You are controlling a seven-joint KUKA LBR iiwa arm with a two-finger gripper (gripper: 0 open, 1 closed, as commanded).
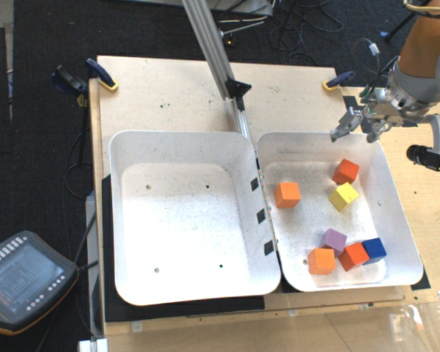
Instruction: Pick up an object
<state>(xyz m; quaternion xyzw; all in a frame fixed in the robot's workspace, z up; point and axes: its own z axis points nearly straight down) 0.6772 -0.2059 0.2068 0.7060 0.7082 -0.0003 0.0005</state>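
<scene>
Six small blocks [336,240] are seen in the right bin [396,218]; above its far rim, the claw [359,127] is spread apart, grasping nothing.

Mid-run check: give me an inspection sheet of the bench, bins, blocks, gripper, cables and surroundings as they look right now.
Surface: pale bench board bearing two white bins, the left bin and the right bin, side by side.
Job's things: six blocks in the right bin: orange-red block, yellow block, orange block apart; purple block, second orange block, red block and blue block clustered near the front.
Clutter: clamps at the bench's far corners.
Grippers: gripper above the right bin's far rim, nothing between its fingers, open.
Cables: loose cables on the floor beyond the bench.
Surroundings: teach pendant at lower left; slanted metal rail.
</scene>
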